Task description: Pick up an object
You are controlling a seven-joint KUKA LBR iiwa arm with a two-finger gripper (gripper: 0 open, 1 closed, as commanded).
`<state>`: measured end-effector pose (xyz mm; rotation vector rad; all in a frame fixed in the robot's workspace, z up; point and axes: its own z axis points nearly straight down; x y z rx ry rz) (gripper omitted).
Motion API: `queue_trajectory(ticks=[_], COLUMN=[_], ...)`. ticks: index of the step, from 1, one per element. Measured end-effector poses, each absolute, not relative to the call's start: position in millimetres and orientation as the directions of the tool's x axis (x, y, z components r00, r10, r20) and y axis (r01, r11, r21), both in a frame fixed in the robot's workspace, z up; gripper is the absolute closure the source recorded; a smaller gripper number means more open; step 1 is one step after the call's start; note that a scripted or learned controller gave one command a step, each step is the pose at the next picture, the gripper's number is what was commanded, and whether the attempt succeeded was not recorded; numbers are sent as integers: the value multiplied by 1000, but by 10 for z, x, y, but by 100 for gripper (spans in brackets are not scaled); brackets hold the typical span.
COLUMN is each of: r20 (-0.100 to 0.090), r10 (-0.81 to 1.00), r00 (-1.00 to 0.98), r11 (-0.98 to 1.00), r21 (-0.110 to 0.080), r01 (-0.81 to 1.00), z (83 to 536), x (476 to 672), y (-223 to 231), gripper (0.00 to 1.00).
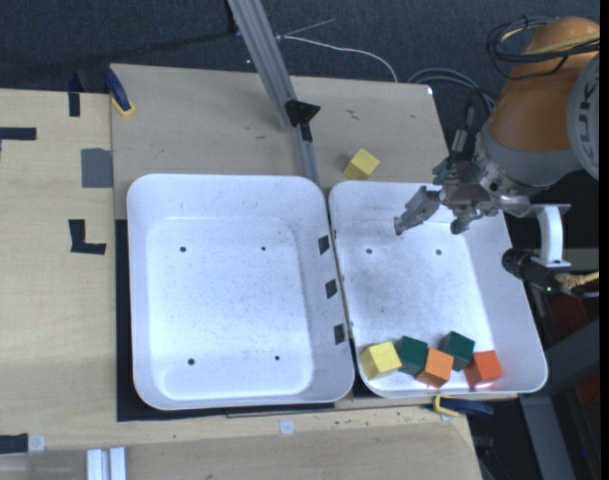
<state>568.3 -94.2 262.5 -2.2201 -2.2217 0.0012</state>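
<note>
Several small blocks lie huddled along the near edge of the right bin (409, 288): a yellow block (381, 358), a dark green block (412, 350), an orange block (438, 366), another green block (459, 346) and a red-orange block (484, 367). My gripper (436, 215) hangs over the far part of the right bin, well away from the blocks. It stands open with its two fingers spread and nothing between them.
The left bin (224, 288) lies beside the right one. Another yellow block (362, 164) rests on the bench just beyond the right bin's far rim. A slanted grey pole (269, 58) runs down to the gap between the bins.
</note>
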Motion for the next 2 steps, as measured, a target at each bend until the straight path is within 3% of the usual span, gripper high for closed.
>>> queue_trajectory(ticks=[1, 2], r20=[0, -1], r10=[1000, 1000], r00=[-2, -5], r11=[2, 5], r21=[-8, 9], r01=[1000, 1000], z=[1868, 2746], x=[5930, 6294], y=[-873, -587], gripper=[0, 0])
